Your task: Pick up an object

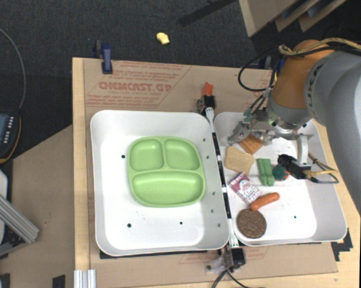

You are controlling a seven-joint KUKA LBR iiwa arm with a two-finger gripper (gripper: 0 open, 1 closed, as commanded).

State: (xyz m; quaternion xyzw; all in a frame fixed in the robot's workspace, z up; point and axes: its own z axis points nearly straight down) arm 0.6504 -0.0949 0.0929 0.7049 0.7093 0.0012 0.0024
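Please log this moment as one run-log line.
arm over right bin | claw low at bin's far end, above bread | grasp unclear | green tray in left bin

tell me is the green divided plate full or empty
Empty. The green divided plate lies flat in the left bin, and all three of its compartments show bare green surface with nothing in them.

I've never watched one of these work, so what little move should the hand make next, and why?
Probably a short drop straight down. The hand hangs at the far end of the right bin, just over a tan slice of bread and a darker piece beside it. Nothing appears to be held yet, so lowering onto that bread seems the nearest try.
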